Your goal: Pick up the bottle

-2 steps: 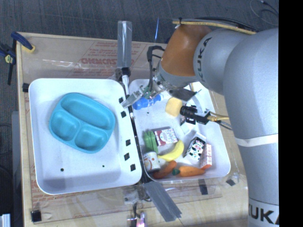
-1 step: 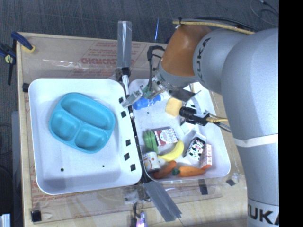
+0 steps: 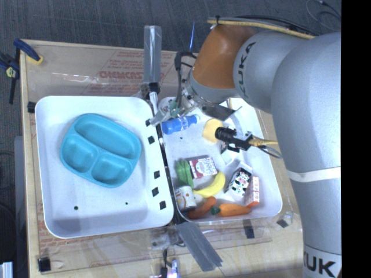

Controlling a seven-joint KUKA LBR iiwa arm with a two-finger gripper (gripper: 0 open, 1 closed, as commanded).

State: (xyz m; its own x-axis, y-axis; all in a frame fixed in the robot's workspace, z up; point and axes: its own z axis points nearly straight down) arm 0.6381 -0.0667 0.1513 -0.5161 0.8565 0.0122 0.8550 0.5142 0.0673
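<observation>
Bottle (image 3: 181, 123): small, clear plastic with a blue wrap, lying on its side at the upper-left corner of the right bin (image 3: 194, 146), close to the dividing wall. Sits right under the gripper (image 3: 177, 110), touching or nearly so — grip state: cannot tell, tips lost behind the wrist.

Just right of it, a round yellow fruit (image 3: 211, 130), smooth. Bare white floor below the bottle, then a crowded lower half: red-and-white carton (image 3: 203, 167), curved banana (image 3: 212, 184), small printed can (image 3: 185, 197), orange carrot (image 3: 236, 209) along the bottom wall, black-and-white box (image 3: 240, 181) tilted by the right wall.

Left bin (image 3: 58, 201): glossy white, rounded corners, roomy around one blue sectioned plate (image 3: 101, 149) of matte plastic.

Bench (image 3: 87, 68) pale wood under clear sheeting, red print showing through; blue clamp (image 3: 26, 48) at the far-left corner. Dark ribbed floor beyond.
</observation>
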